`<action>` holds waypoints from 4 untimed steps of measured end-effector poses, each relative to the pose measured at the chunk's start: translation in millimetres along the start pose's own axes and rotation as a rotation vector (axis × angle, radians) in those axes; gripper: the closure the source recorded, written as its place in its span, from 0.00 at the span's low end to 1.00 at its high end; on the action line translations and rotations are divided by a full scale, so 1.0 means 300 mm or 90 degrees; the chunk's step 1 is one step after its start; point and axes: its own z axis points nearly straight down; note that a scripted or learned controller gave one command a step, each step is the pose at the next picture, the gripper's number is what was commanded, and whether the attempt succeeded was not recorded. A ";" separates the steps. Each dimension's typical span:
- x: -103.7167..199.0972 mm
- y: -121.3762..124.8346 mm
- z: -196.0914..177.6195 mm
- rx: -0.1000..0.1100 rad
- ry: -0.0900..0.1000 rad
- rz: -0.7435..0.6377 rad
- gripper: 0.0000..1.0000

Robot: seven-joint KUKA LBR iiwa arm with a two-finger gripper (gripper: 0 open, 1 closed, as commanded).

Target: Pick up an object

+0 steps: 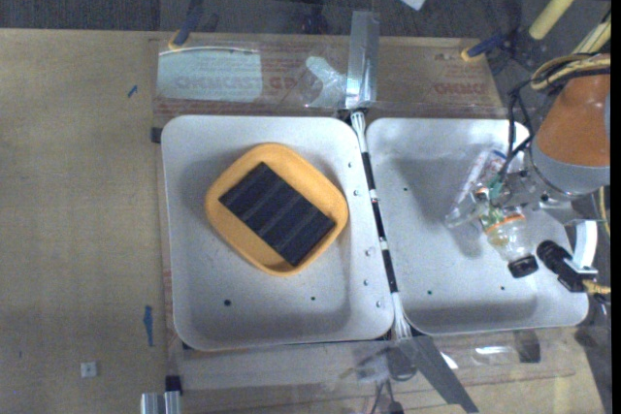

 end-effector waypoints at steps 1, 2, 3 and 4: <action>-0.003 0.005 0.001 -0.008 -0.001 -0.045 0.00; 0.019 0.064 0.004 0.003 0.000 -0.080 0.00; -0.017 0.069 0.004 0.015 -0.004 -0.251 0.00; -0.022 0.069 -0.031 0.015 -0.005 -0.250 1.00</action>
